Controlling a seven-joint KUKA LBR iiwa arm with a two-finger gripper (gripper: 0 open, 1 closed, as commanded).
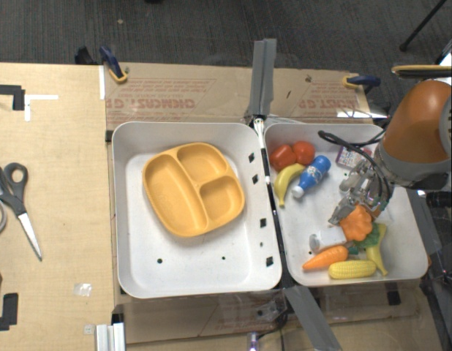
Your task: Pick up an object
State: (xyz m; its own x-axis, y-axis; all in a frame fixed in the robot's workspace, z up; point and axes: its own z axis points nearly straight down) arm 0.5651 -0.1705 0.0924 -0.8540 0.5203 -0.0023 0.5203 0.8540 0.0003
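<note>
The right bin (401,269) holds several toy foods. Two red tomatoes (292,154) lie at the back next to a yellow banana (286,180) and a blue and white bottle (311,175). Near the front are an orange pepper (357,226), a carrot (325,257), a yellow corn cob (352,269) and a green piece (374,243). My gripper (348,209) reaches in from the right and hangs low over the orange pepper's upper left edge, partly covering it. A small white item (314,242) rests on the bin floor beside the carrot.
The left bin (138,269) holds a yellow divided plate (193,189). A grey divider bar (262,79) runs between the bins at the back. Scissors (17,203) lie on the bench at far left. The arm's orange band (423,123) looms over the right bin's back right corner.
</note>
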